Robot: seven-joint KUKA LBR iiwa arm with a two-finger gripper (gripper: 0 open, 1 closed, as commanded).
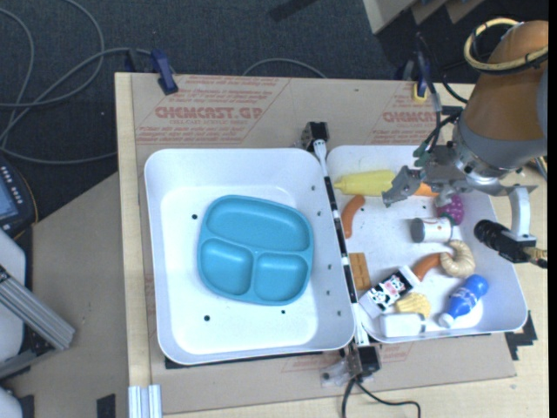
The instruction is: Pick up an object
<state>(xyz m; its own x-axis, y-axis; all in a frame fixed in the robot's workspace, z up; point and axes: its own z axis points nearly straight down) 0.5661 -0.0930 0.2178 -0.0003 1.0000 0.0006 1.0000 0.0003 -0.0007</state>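
Objects for picking lie scattered in the right bin (513,316), at the right of the frame: a yellow corn cob (364,182) near its upper left corner, an orange carrot-like piece (350,213) just below it by the bin's left wall, and a purple grape cluster (451,206) further right. Lower down sit a small grey-and-white cylinder (430,230), a tan croissant (459,257), a blue-and-white bottle (463,299), a black-and-white cow toy (389,291) and a yellow piece (414,304). The gripper (407,184) hangs over the bin's upper part, just right of the corn cob; whether its fingers are spread or closed I cannot tell, as the wrist hides them. The left bin (165,233) holds a blue divided plate (254,248).
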